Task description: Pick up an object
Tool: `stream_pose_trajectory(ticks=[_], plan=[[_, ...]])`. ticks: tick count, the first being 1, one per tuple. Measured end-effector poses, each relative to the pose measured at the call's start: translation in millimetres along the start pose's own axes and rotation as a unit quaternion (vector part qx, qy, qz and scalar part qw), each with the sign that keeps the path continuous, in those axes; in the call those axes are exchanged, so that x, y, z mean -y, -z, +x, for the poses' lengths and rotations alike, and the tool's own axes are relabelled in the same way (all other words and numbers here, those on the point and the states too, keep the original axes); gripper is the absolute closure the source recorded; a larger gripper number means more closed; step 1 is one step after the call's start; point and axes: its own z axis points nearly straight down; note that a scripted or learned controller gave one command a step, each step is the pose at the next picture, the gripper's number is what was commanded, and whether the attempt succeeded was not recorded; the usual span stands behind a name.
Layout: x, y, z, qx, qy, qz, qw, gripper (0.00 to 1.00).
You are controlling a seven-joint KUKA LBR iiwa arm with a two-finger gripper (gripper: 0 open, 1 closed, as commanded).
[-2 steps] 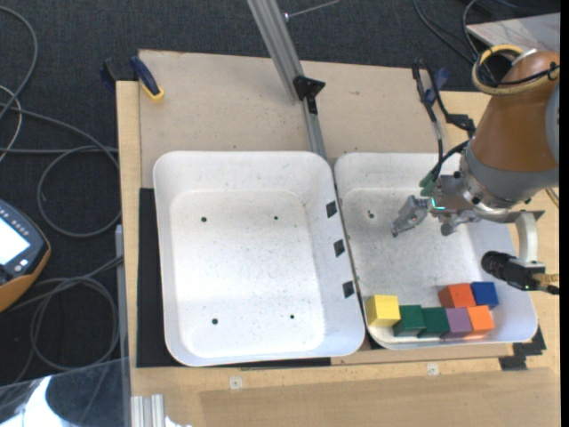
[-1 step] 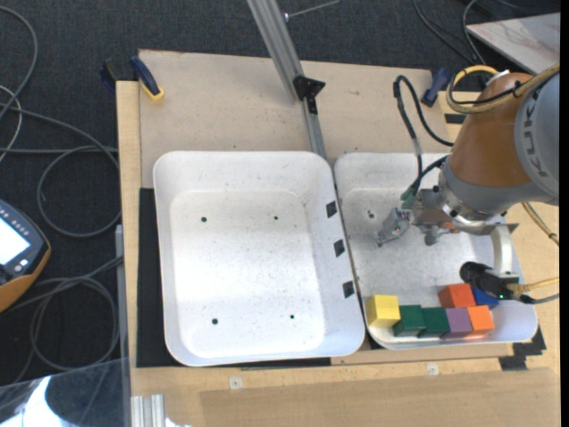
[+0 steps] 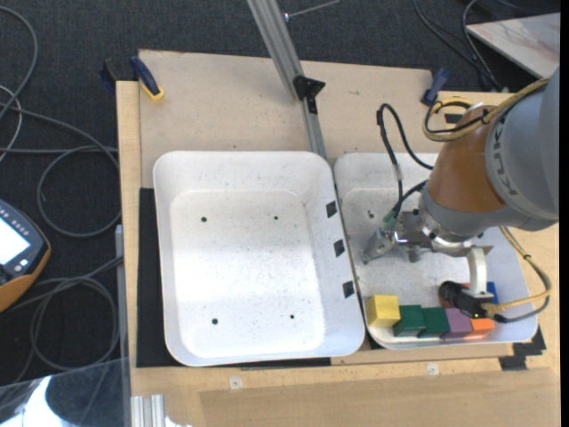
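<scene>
Two white bins [image 3: 240, 172], one yellow block [image 3: 384, 309], two green blocks [image 3: 421, 319], one purple block [image 3: 459, 324], one orange block [image 3: 481, 326].

Both white bins [image 3: 244, 172] look like thin moulded plastic, faintly speckled, with a soft sheen. Table [image 3: 222, 105] is pale raw board, matt. Slanted pole [image 3: 284, 47] is brushed grey metal. Coloured blocks [image 3: 427, 320] look matt, possibly foam. Floor carpet [image 3: 71, 25] dark, coarse.

We are seeing two bins sitting side by side on the worktop [image 3: 231, 96]. In the right bin [image 3: 356, 185], blocks [image 3: 431, 318] are lying in a row along its near wall, the arm [image 3: 498, 163] reaching over them; the left bin [image 3: 244, 256] is lying beside it.
</scene>
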Motion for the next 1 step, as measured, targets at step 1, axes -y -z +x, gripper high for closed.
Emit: stream_pose_trajectory(ticks=[1], plan=[[-0.1,3.2,0.7,0.000,0.000,-0.003,1.0000,0.00]])
